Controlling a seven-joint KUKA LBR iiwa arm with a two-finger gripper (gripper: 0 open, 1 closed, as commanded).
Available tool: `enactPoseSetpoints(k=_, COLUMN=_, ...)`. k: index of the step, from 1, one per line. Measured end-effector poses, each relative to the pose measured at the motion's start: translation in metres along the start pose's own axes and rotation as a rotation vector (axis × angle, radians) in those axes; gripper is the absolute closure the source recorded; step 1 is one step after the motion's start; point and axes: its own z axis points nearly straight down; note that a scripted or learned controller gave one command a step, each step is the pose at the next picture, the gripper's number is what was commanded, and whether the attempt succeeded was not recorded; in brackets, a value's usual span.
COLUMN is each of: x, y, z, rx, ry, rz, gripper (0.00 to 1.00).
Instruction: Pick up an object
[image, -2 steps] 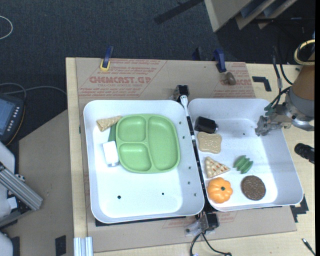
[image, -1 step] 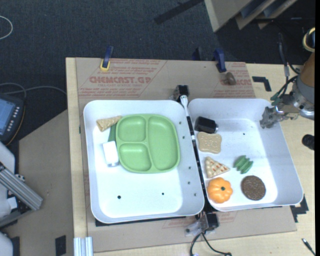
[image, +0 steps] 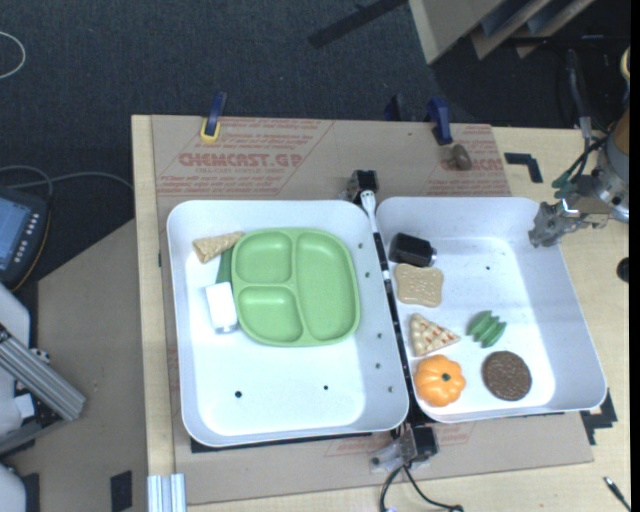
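Divided plate (image: 298, 285) in the left bin (image: 200, 400), cracker (image: 216, 245) at its far-left, block (image: 221, 306) left of it, right bin (image: 560, 290) holding bread slice (image: 419, 286), pizza slice (image: 431, 334), pumpkin (image: 440, 380), cookie (image: 507, 374) along its near-left

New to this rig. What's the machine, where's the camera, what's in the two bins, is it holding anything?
One fixed camera looks down at a slant on a bench with two shallow white bins. The machine is a robot arm reaching in from the right; its gripper sits over the far right rim of the right bin. I see nothing between its fingers.

The left bin holds a green divided plate, a cracker and a small white block.

The right bin holds toy food: a black block, a bread slice, a pizza slice, a green pod, an orange pumpkin and a brown cookie.
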Motion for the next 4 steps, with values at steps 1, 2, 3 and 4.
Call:
enactPoseSetpoints(k=1, x=0.043, y=-0.026, z=0.011, rx=0.009, ry=0.005, rz=-0.001, gripper=1.0)
enactPoseSetpoints(k=2, x=0.087, y=-0.051, z=-0.004, rx=0.008, ry=0.005, rz=-0.002, gripper=1.0)
enactPoseSetpoints(k=3, x=0.112, y=-0.086, z=0.008, rx=0.011, ry=0.005, rz=0.0, gripper=1.0)
enactPoseSetpoints(k=4, x=0.121, y=-0.083, z=0.005, rx=0.005, ry=0.003, rz=0.0, gripper=1.0)
